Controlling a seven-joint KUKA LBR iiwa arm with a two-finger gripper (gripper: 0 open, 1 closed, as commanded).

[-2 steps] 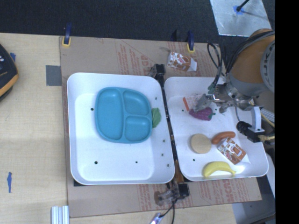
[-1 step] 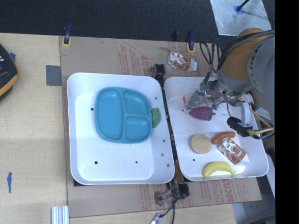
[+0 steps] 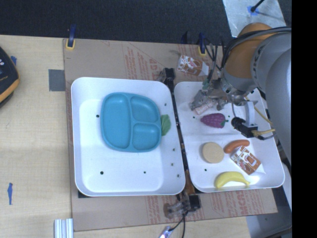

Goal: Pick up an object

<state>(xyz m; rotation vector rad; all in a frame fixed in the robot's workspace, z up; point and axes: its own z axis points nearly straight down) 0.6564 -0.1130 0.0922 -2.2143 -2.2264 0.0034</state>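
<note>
gripper (image 3: 204, 102) at right bin (image 3: 190, 133) far-left edge | grip state unclear | purple fruit (image 3: 214, 120) beside

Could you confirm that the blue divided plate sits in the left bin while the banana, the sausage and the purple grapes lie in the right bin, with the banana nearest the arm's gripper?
Not quite: the camera view shows the purple grapes nearest the gripper. The banana lies at the right bin's near edge, farthest from it. The blue divided plate is in the left bin, and the sausage is in the right one.
</note>
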